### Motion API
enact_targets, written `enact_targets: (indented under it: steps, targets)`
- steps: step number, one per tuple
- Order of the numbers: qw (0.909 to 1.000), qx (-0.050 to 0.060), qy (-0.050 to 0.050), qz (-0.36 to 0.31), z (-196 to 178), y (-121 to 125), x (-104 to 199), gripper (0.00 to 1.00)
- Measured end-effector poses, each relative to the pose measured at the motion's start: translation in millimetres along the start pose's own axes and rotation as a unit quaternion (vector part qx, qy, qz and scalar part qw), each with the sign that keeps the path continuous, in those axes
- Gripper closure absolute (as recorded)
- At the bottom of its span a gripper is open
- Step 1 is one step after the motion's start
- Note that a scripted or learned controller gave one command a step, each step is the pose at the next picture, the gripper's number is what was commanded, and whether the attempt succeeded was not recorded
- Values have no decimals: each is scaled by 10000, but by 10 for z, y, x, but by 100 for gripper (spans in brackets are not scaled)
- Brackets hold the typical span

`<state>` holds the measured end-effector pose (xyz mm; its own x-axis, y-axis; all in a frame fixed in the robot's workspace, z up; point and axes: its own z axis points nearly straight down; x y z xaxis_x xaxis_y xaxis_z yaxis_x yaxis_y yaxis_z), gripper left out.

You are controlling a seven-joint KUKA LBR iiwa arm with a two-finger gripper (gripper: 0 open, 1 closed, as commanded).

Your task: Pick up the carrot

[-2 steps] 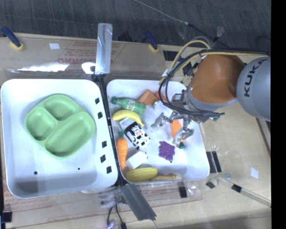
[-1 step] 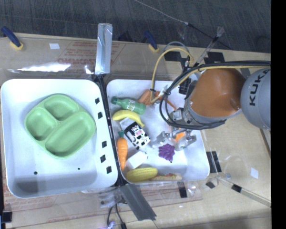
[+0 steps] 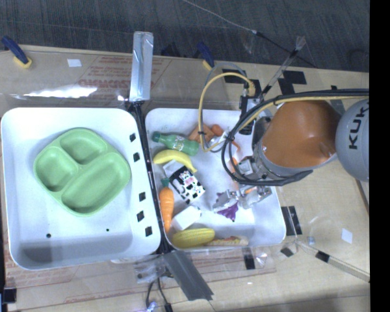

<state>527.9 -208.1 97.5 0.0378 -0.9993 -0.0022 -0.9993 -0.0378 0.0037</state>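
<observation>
The gripper (image 3: 237, 199) hung low over the right bin (image 3: 273, 221), near its front right part, with a small purple thing (image 3: 229, 211) directly under it; whether its fingers stood spread or pressed together could not be told from above, since the wrist and cables hid them. Nothing could be seen pinched in it.

Well off to the gripper's left, against the bin's left wall, lay the carrot (image 3: 166, 204), orange, its length running front to back. A yellow corn cob (image 3: 194, 237) lay just in front of it, a white block (image 3: 185, 217) touched its right side, and a black-and-white toy (image 3: 189, 183) sat between it and the gripper.

Further back lay a banana (image 3: 171, 158), then a green bottle (image 3: 175, 141) and some small orange pieces (image 3: 208, 132). Beyond the divider, the left bin (image 3: 26, 239) carried a green plate (image 3: 82, 169).

To do the step well, the gripper would probably need to lift clear, cross left over the toy, and close across the carrot's narrow width (not along its length), keeping off the wall and the white block.
</observation>
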Motion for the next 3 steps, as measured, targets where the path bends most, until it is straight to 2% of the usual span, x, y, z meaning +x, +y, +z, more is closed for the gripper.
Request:
enact_targets:
  steps: [1,2,3]
  targets:
    - [9934,71,5,-1141,39,435,-953,0]
    - [9986,59,16,-521,-973,53,-1295,0]
    - [9994,-2,19,-334,-37,-87,-1129,0]
